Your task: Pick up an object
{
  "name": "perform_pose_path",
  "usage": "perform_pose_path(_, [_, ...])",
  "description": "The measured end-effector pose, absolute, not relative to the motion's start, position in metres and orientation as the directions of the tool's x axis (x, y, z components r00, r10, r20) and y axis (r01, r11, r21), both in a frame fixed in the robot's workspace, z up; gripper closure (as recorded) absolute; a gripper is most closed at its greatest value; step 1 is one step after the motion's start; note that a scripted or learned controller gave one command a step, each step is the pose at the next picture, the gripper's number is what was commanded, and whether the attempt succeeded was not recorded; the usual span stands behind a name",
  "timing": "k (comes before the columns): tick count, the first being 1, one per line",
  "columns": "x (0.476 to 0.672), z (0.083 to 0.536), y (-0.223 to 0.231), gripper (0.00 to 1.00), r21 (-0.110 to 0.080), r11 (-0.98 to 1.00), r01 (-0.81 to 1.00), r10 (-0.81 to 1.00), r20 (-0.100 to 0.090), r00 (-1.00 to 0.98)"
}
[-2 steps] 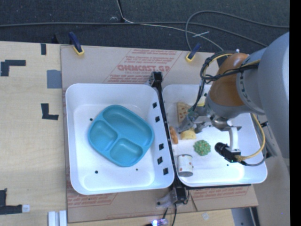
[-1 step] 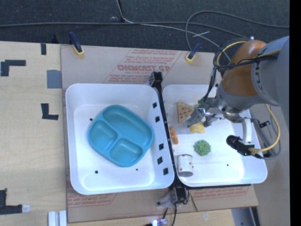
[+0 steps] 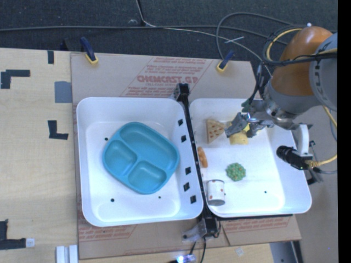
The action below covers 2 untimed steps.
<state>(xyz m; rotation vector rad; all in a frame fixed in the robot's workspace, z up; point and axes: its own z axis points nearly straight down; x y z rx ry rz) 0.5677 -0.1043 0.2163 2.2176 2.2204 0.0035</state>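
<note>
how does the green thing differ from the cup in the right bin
The green ball is round, bumpy and green; the cup is white, smooth and lies on its side. The ball sits mid-bin, the cup against the divider. Both lie in the right bin, apart from the gripper.

Faded red lettering reading roughly "CHEMCAST GP" runs across the brown cardboard sheet (image 3: 164, 75) in the upper middle of the frame.

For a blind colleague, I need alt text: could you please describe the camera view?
A grey and orange robot arm reaches from the right, its gripper low over a yellow piece in the right bin. That bin also has a tan wedge, an orange piece, a green ball and a small cup. The left bin holds a blue divided plate.
</note>
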Motion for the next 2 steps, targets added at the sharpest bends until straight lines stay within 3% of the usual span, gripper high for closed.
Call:
perform_pose_path(1, [0.569, 0.247, -0.104, 1.0, 0.003, 0.002, 1.0, 1.0, -0.001, -0.002])
perform_pose_path(2, [0.591, 0.238, -0.049, 1.0, -0.001, 0.006, 1.0, 1.0, 0.0, -0.006])
